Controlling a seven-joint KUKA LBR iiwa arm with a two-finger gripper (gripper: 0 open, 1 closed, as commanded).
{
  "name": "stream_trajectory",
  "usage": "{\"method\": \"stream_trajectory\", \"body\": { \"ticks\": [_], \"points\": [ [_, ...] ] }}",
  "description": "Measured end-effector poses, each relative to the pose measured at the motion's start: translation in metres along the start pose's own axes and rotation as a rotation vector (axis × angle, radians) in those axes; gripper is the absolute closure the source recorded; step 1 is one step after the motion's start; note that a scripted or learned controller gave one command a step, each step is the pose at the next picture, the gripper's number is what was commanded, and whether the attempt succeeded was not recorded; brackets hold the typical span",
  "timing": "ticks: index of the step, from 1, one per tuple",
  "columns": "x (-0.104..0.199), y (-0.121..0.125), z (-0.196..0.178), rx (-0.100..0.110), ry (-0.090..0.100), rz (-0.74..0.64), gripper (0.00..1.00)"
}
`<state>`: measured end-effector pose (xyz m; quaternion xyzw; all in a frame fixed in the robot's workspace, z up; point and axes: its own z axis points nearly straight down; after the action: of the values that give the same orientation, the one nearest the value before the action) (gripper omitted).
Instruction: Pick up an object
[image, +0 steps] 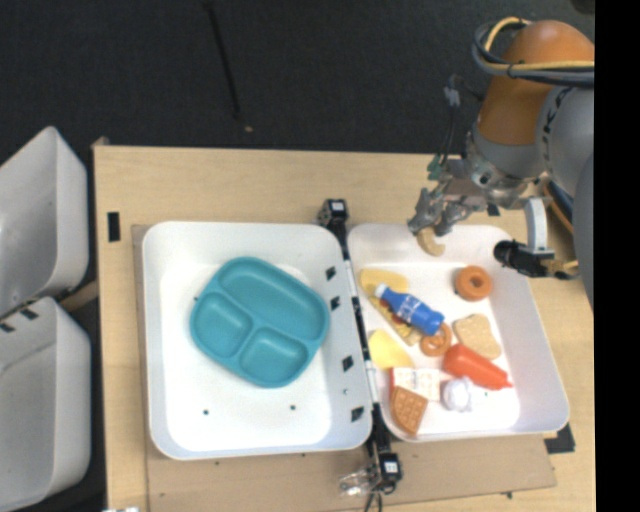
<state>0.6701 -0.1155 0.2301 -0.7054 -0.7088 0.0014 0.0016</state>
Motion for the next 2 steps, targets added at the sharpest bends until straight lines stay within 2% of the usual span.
{"method": "stream_trajectory", "body": {
  "ticks": [1, 2],
  "points": [
    [0.050, 0.002, -0.007, 0.001, 0.001, -0.002, 1.00],
    [0.089, 0.014, -0.017, -0.003, 0.001, -0.002, 1.00]
  ]
}}
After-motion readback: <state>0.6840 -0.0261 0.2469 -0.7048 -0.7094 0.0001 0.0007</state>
